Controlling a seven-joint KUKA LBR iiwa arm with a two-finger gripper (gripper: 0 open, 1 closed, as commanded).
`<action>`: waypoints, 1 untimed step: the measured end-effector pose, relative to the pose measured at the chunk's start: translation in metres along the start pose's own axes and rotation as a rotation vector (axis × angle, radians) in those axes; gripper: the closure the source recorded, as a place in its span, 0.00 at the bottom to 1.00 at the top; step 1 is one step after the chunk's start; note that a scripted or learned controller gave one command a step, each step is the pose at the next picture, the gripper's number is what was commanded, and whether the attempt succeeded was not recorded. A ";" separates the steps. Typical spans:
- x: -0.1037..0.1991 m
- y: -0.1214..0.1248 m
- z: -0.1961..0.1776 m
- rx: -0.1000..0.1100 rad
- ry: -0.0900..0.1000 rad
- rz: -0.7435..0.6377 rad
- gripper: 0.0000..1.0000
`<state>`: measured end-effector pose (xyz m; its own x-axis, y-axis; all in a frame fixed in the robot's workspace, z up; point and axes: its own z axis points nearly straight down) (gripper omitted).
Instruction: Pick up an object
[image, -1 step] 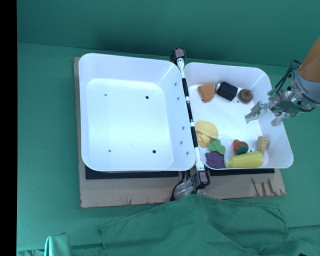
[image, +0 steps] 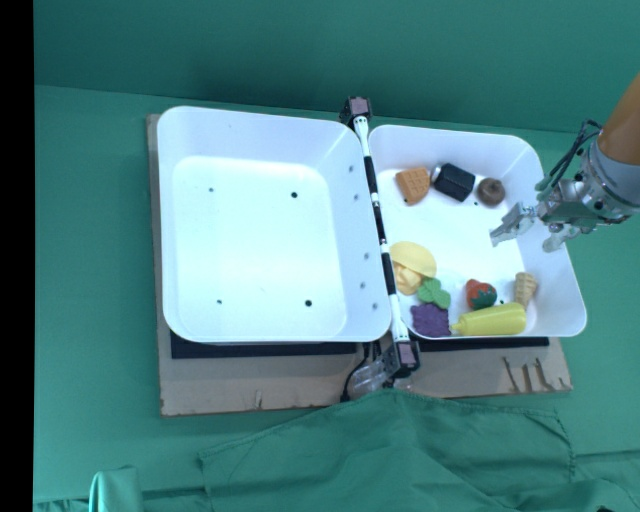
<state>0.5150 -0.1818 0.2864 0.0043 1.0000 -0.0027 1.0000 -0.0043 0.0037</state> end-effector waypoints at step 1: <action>-0.004 0.004 0.060 0.007 0.002 0.001 0.00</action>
<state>0.5191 -0.1859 0.2261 0.0049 1.0000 -0.0005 1.0000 -0.0049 -0.0038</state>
